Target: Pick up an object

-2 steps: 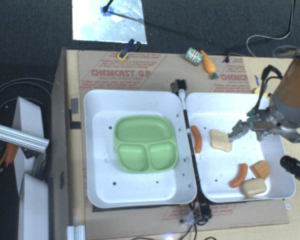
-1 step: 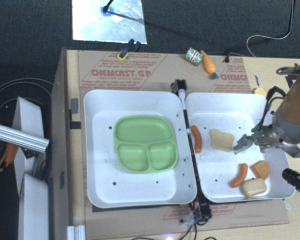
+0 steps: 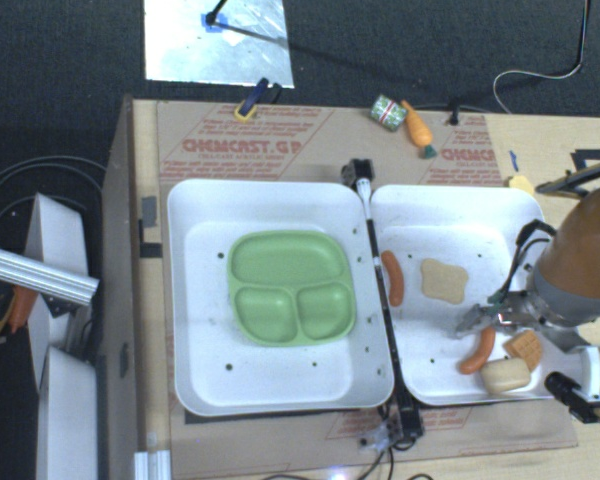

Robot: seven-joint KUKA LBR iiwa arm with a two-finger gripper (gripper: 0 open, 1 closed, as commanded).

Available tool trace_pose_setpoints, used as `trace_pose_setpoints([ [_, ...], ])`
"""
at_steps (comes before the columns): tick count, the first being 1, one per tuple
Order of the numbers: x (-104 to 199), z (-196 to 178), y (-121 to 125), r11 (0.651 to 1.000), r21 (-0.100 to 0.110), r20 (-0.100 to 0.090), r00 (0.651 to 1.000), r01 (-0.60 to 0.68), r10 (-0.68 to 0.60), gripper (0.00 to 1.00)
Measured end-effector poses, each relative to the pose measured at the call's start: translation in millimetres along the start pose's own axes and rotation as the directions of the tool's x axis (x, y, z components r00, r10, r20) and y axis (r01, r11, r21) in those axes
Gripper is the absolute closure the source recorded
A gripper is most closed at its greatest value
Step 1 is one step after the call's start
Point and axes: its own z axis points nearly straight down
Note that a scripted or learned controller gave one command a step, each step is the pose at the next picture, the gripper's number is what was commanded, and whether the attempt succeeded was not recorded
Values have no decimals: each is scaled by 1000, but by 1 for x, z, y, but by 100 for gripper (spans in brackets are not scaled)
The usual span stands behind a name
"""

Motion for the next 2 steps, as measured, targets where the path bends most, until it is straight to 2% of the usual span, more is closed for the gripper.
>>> trace_pose_setpoints([
  [1,0,-10,0,1000,1,-1,1000,0,0,100],
  [2,103,-100,34,1000,1,-3,1000,4,-4,100],
])
